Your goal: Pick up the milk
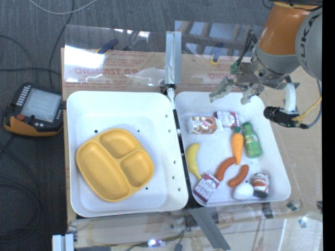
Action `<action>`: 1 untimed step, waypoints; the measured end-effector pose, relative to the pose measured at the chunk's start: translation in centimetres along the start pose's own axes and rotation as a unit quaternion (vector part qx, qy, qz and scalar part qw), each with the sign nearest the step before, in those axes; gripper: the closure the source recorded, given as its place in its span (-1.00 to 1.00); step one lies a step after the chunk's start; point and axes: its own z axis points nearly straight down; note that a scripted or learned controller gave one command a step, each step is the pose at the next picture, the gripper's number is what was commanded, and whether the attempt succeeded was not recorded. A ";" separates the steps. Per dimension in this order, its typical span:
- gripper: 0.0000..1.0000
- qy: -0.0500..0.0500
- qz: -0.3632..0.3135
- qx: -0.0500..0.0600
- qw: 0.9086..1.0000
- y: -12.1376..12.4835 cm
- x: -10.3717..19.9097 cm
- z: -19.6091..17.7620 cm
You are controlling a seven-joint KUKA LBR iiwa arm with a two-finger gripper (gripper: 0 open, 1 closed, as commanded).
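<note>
The milk carton lay flat near the back of the right bin, its long axis running left to right, touching a second small carton on its right. My pincer hung spread wide and released just above the bin's back edge.

Arm cut off by the top and right edges

The bench bears two white bins side by side: the left bin and the right bin, their inner rims touching. Behind them stands a clear panel. A handheld pendant lies left of the bench, on the floor, near dark cables
</note>
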 end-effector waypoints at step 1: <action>-1.00 -0.001 -0.023 0.000 1.000 1.2 2.7 6.2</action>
